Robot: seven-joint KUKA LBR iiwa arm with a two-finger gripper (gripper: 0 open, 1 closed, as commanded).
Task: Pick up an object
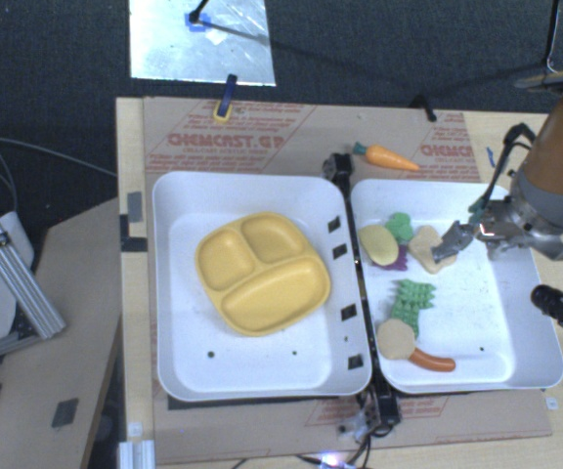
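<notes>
The right bin [526, 360] holds several toy foods. A beige bread-like piece [422, 250] lies near its middle, with a yellow potato shape [380, 245] and a green broccoli [400, 227] to its left. My gripper [447, 245] hangs low at the right edge of the beige piece, touching or nearly touching it. Nothing is visibly lifted. A green leafy piece [411, 301], a round tan piece [395, 338] and an orange-red sausage [431, 362] lie nearer the front.
A yellow divided plate [261, 272] sits in the left bin [184, 360]. An orange carrot [387, 157] rests on the cardboard behind the bins. The right half of the right bin is bare white floor.
</notes>
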